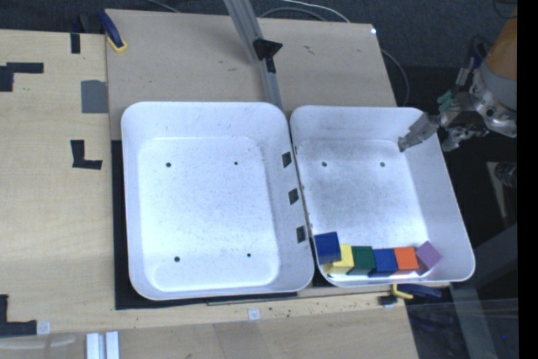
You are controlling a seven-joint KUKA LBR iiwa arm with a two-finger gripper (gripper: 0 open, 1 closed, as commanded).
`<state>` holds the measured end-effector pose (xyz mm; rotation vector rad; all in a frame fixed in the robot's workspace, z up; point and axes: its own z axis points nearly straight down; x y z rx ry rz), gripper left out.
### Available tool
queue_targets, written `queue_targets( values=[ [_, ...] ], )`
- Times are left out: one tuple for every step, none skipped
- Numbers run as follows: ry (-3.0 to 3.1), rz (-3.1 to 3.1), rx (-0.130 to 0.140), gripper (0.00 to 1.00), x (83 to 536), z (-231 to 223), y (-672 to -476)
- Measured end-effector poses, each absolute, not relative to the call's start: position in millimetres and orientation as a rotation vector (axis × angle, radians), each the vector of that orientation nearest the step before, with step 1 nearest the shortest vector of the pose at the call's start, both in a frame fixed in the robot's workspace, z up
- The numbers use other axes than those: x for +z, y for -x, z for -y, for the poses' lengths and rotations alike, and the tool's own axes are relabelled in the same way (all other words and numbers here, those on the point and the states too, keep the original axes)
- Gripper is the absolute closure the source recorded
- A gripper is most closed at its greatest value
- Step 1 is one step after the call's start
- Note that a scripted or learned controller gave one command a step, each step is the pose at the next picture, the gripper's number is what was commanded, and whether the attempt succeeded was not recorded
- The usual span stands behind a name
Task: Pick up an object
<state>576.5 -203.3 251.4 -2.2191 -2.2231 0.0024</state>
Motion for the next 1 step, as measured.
queue_targets(
  values=[
    [2.217, 2.225, 0.002, 1.00, 261.2, 202.3, -576.8]
  ],
)
